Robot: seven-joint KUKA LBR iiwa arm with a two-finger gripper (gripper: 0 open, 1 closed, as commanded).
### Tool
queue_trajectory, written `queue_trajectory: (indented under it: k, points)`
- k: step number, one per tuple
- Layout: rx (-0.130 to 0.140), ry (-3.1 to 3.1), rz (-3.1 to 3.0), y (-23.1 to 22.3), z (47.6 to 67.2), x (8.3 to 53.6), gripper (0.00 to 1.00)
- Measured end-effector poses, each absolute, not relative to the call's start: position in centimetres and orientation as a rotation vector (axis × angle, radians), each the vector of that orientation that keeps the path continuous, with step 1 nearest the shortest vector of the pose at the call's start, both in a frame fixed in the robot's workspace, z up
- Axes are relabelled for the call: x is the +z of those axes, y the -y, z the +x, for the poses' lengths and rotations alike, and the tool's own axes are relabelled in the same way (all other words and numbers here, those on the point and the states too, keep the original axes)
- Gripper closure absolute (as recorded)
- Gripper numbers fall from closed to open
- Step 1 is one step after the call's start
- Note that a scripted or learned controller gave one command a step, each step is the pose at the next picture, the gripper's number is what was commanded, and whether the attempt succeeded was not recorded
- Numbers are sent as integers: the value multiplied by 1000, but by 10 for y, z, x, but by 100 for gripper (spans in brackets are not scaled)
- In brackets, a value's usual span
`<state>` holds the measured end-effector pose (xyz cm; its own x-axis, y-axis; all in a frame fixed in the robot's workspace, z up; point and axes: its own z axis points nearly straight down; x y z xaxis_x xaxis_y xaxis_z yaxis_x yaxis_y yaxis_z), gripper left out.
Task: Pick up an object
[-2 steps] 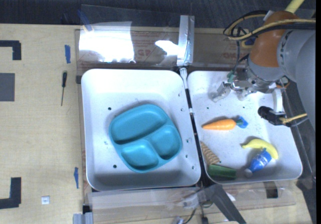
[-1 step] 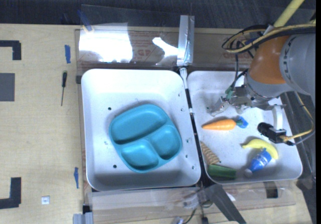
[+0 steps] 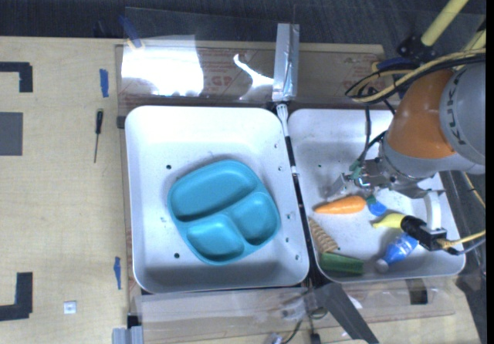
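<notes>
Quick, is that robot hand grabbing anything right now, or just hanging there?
Gripper: cannot be told. It sits low in the right bin, just above the carrot, and nothing is visibly held.

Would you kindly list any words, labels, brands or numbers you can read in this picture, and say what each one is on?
"KU": dark letters on the grey arm at the right edge, cut off by the frame; the rest of the word is out of view.
Nothing else is legible: the blue tray and the white bins show no readable marks.
</notes>
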<state>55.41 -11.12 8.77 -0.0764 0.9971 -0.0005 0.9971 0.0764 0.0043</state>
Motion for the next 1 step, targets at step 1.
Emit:
queue_trajectory:
  k: [1]
  points:
    - [2,-2538,1844,132,530,141,0]
